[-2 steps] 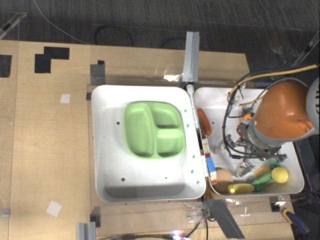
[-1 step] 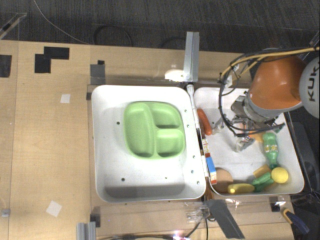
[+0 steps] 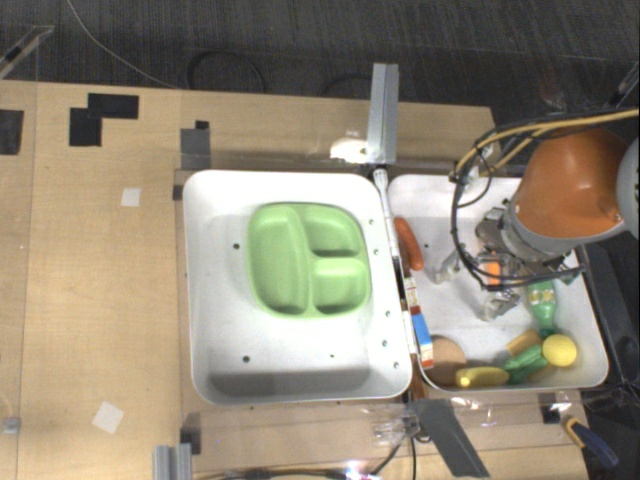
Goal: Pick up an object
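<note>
While the gripper (image 3: 497,286) hangs low inside the right bin (image 3: 440,208), whether clenched or released cannot be told, so the step in hand reads as approach, and the next move calls for closing on a nearby candidate, e.g. the green toy (image 3: 543,308) just beside it.

Table (image 3: 90,298): light wood-grain top, sitting against dark carpet along the upper edge. Two shallow white bins are resting on it side by side, their inner rims touching. Left bin (image 3: 215,368) is lying near the table's middle; right bin (image 3: 440,208) is lying toward the right end. Black patches (image 3: 100,116) are showing on the surface at upper left. Small pale squares (image 3: 131,197) are lying on the bare wood left of the bins.
</note>
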Robot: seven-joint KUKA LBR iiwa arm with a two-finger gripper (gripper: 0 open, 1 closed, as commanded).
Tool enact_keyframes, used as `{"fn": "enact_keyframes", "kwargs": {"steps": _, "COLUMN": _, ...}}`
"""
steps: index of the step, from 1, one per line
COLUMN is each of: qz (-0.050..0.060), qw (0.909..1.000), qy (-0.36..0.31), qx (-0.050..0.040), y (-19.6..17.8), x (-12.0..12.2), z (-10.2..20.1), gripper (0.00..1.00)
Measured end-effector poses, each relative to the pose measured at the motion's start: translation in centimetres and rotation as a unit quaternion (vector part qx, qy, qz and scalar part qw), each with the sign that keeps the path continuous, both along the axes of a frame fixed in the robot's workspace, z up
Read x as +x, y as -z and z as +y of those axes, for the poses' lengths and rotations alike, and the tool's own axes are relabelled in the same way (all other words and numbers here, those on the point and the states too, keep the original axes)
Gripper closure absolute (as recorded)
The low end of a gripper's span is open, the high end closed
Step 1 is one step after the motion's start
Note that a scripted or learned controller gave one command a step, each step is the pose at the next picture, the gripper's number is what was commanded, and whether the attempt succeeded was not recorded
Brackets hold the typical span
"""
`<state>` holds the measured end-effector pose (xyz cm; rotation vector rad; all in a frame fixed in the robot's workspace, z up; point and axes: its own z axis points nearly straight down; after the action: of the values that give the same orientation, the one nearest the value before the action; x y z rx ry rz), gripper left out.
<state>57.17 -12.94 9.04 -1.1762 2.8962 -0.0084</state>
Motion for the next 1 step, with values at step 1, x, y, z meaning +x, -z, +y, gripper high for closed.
{"fn": "enact_keyframes", "kwargs": {"steps": 1, "qz": -0.001, "qw": 0.9978, "qy": -0.066, "qx": -0.0020, "y": -0.02, "x": -0.87, "z": -3.64, "gripper": 0.00}}
